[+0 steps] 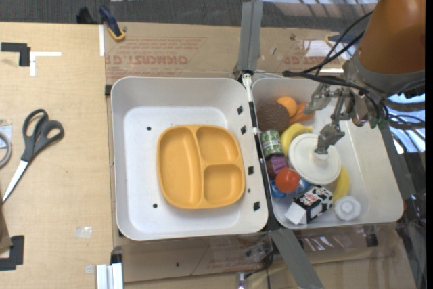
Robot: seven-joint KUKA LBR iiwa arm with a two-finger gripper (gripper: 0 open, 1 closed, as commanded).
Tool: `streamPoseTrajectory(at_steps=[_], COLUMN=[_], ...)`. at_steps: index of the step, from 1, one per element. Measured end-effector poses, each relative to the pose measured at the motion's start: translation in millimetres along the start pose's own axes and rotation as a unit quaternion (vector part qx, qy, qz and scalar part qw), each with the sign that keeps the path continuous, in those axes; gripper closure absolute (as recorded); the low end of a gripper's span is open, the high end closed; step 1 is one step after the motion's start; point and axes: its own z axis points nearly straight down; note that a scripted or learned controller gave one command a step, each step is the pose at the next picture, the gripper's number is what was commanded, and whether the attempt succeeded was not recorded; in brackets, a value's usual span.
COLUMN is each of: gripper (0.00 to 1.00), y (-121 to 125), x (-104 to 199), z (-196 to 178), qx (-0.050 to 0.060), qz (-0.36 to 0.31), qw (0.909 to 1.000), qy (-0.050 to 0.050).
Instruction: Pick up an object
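Nearest the camera, at the front of the right bin, you have a black-and-white patterned box and a small white cap-like piece beside it. Behind them sit a red ball, a white round dish or lid lying over a yellow banana-shaped toy, a green can, a brown fuzzy ball and an orange ball. The left bin carries a yellow divided tray. Scissors lie on the table, well apart.

The gripper stands directly over the white dish, its tip at or just above the dish top. You cannot tell from this view whether the jaws are released or clenched, and nothing is seen between them.

Assessment: the dish looks like light, stiff, smooth plastic, so expect it to slip under a flat top contact. Its rim is the only sound hold, and it rests on other items and may tilt. The red ball would roll. The fuzzy ball looks soft and forgiving, and is the easier target.
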Motion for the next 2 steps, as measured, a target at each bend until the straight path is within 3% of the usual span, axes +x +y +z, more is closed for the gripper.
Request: streamPoseTrajectory(at_steps=[1, 2], gripper=[0.0, 1.0], y=[-14.3, -13.8], x=[-42.6, -44.4], z=[124.8, 117.9], qx=[0.0, 0.001], qz=[0.072, 0.07], qw=[0.9974, 0.9975], qy=[0.001, -0.001])
